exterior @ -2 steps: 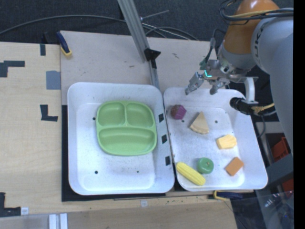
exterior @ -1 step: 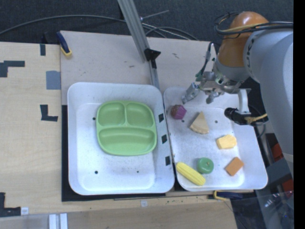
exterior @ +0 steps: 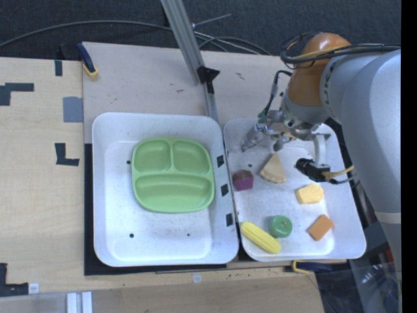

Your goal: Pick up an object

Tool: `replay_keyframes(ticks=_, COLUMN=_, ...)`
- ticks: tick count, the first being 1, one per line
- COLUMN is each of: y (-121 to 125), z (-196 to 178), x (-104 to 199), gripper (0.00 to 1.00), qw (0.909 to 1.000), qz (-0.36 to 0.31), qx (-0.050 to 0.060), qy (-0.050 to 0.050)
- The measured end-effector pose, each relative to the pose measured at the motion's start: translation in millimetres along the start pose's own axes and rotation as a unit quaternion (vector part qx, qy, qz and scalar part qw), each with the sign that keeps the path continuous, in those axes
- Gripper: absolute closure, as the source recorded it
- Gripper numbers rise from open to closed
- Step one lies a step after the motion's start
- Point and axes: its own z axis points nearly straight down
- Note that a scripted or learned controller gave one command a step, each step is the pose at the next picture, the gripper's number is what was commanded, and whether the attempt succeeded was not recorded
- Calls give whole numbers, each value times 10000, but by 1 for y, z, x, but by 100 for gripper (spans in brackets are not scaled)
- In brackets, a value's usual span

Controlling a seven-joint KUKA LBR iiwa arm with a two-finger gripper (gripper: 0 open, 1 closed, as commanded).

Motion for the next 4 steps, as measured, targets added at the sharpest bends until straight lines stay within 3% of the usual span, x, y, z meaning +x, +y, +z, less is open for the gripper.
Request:
replay_keyframes(ticks=1, y=0, z=22, x=1, gripper=0, qw=10000, qz=-2, qx=-9, qy=-3)
replay_keyframes(ticks=2, y=0, z=11, x=1, gripper=100, qw=10000, qz=-8, qx=-15, qy=-2)
replay_keyframes(ticks=4, y=6, z=-113, x=-1, gripper=100, qw=10000, qz=7, qx=-50, qy=1)
